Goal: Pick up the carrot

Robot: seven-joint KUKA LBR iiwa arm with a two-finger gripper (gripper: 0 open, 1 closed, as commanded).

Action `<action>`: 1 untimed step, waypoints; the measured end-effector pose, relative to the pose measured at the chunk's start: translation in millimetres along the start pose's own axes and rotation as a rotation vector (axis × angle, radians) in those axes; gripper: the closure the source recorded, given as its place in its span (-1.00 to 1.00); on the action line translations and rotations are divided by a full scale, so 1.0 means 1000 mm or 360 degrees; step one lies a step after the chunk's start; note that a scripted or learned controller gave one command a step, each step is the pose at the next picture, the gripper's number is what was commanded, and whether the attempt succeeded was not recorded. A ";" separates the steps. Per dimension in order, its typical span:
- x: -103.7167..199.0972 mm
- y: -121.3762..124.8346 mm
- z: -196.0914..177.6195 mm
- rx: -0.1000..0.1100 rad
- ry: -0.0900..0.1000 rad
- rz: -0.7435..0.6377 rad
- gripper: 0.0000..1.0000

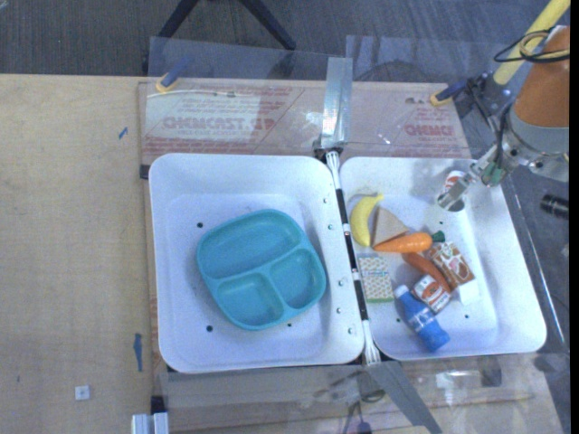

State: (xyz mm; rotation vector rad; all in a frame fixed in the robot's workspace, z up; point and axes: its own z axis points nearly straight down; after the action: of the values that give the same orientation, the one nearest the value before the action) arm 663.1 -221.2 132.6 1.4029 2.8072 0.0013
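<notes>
A divided plate [262, 269] lies in the left bin [172, 183]; the carrot [404, 242] lies in the right bin [516, 324], beside a banana [363, 220].

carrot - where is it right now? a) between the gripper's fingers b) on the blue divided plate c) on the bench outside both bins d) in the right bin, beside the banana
d: the carrot lies in the right bin, just right of the banana, while the gripper is above it, at the bin's far edge, apart from it.

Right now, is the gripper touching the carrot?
Apart. The camera view shows the gripper near the right bin's upper right corner, with bare white floor between it and the carrot lying lower left.
</notes>
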 end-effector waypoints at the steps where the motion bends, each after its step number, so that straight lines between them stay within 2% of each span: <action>1: 0.005 -0.005 -0.063 -0.0002 -0.0005 0.0390 1.00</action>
State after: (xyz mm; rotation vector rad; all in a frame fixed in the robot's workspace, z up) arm 656.3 -220.4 195.8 1.7337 2.6119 0.0012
